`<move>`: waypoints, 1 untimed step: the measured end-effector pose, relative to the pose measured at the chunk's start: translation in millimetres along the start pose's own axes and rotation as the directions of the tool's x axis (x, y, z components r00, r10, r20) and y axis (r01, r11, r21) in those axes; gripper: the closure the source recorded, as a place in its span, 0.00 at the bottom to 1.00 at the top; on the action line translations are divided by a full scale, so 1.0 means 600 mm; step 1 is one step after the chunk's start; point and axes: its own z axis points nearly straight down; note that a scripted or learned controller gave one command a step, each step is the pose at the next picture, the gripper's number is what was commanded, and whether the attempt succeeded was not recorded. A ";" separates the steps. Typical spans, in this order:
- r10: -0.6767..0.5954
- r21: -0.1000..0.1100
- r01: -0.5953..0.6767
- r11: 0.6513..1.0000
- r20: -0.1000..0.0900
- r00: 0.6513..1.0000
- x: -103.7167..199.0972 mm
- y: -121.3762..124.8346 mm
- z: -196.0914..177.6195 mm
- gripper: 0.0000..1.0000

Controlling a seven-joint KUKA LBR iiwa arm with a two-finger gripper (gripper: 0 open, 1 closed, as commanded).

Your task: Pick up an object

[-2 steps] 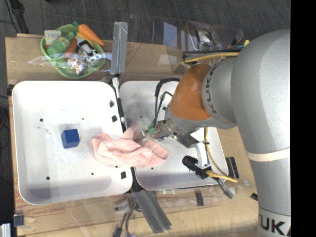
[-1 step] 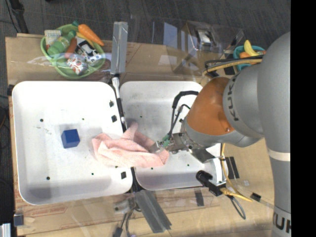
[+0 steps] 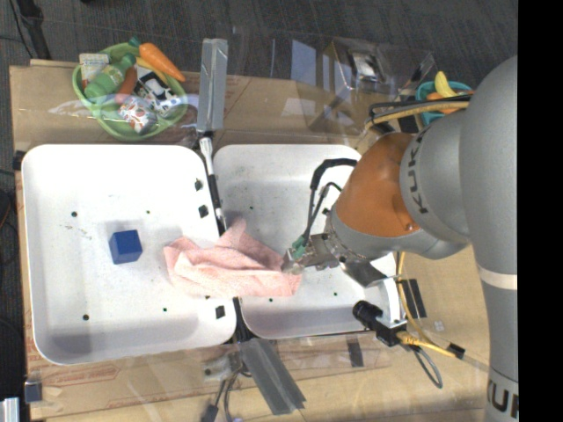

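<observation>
Looks like the gripper (image 3: 294,262) is pinching the pink cloth (image 3: 230,266) by its edge, so lifting comes next.

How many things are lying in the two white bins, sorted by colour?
Blue: 1, the cube in the left bin.
Pink: 1, the cloth draped over the divider between the left and right bin.
Total: 2

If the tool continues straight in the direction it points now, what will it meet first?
Probably the pink cloth: the tool sits at its right edge, pointing left and downward. Depth is unclear from above.
</observation>
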 end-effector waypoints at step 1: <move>0.000 0.000 0.000 1.000 0.000 1.000 0.000 0.000 0.000 0.00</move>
